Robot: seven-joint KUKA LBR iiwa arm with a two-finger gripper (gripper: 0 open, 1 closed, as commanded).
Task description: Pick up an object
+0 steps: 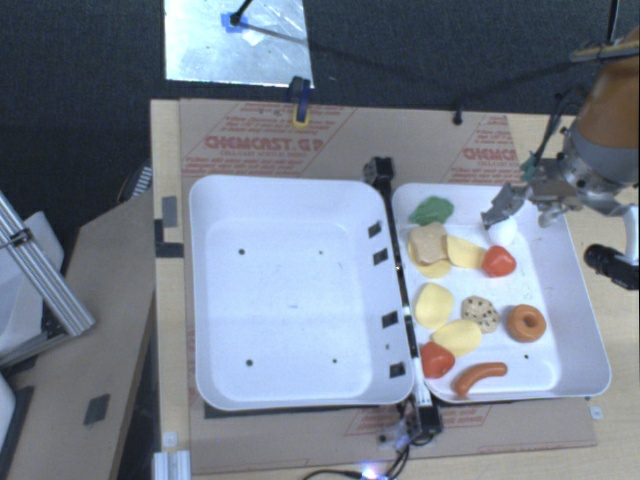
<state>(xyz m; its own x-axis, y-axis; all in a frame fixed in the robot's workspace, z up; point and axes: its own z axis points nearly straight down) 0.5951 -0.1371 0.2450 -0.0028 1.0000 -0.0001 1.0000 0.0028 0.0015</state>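
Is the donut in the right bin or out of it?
In. The donut lies flat on the right bin's floor, near the cookie, apart from the gripper.

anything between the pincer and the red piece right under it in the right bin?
Nothing visible. The pincer hangs at the right bin's upper part, the red piece just below it; the yellow piece lies beside it, not between.

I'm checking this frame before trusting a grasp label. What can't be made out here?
- Claw, camera view: small and blurred, so its grip state is unreadable.
- Arm: cut off by the right edge.
- Tan toy: partly overlapped by yellow pieces; full shape unclear.
- Cookie: too small to make out details.
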